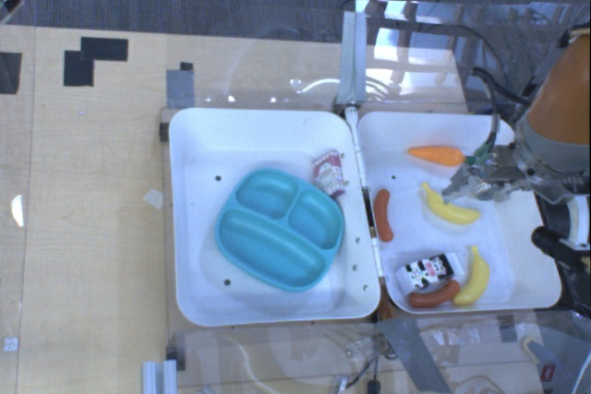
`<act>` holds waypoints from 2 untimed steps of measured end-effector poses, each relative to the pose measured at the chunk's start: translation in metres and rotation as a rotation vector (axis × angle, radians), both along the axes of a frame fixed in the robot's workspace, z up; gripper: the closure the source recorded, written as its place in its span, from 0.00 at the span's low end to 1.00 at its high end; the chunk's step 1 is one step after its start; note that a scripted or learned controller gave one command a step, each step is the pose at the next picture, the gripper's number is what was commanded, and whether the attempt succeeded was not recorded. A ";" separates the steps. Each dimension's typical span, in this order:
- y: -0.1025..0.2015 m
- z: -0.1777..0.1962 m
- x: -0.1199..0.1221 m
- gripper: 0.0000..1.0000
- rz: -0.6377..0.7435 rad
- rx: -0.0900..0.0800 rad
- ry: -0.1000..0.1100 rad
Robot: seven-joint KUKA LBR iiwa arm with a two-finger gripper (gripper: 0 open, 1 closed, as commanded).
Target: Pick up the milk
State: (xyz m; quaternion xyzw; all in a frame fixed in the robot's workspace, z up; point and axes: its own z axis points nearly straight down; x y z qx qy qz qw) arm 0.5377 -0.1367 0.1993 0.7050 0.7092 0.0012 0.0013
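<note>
Hovering by a banana (451,208), the hand (459,187), its opening impossible to tell, sits well short of the milk (428,270) lying nearer the camera

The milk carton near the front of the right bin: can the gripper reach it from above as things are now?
Probably yes. The milk carton lies uncovered on top. But a sausage touches its near side and a banana is close on its right, so the gripper has little room there.
</note>
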 end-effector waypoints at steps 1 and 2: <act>0.005 -0.110 -0.047 0.00 -0.048 -0.001 -0.009; 0.042 -0.089 -0.049 0.00 -0.056 0.000 -0.001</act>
